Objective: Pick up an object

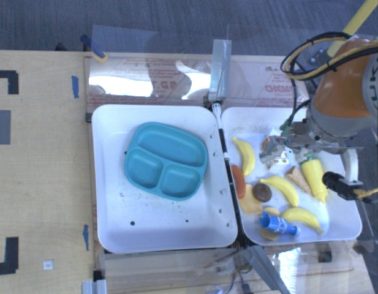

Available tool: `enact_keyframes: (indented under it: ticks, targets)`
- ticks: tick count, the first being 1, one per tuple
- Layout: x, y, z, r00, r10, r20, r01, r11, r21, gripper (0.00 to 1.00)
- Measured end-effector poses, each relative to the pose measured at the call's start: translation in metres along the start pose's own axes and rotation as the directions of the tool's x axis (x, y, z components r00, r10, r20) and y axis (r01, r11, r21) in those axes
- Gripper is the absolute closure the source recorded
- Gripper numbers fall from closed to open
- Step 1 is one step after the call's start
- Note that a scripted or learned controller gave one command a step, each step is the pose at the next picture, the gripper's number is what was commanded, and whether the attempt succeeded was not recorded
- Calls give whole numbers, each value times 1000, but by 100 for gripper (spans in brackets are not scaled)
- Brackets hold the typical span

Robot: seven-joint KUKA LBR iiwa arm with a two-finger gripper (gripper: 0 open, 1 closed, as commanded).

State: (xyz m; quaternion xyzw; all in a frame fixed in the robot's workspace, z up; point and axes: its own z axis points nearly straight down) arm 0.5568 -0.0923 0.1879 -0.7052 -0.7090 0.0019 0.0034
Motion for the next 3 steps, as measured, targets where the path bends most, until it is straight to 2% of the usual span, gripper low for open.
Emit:
enact_keyframes:
  ticks: [1, 2, 3]
  targets:
    - [-43, 64, 100, 999, -48, 4, 48, 999, -13, 0]
    - [-43, 65, 92, 999, -50, 4, 50, 999, -13, 100]
    - [35, 69, 1, 997, -78, 2, 78, 997, -11, 100]
